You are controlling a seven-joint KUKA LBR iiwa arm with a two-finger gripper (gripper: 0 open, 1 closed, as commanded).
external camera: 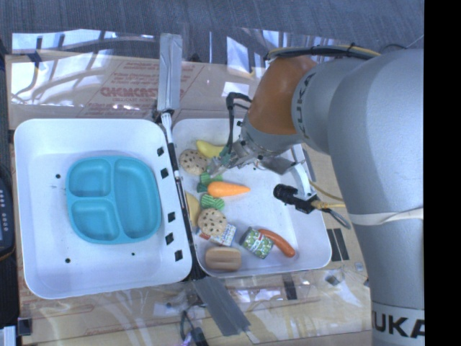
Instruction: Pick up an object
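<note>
Toy carrot (227, 189) lies in right bin (317, 245), just below gripper (225, 161). Jaw state: cannot tell, too small and cluttered. Step: approach, nothing seen held. Next, likely: lower onto carrot, avoiding cookie (192, 161) and banana (209, 148) beside it.

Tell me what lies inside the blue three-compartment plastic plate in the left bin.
Nothing lies in the blue three-compartment plastic plate; all three compartments show bare. What sits beneath it on the shallow white left bin is covered.
</note>
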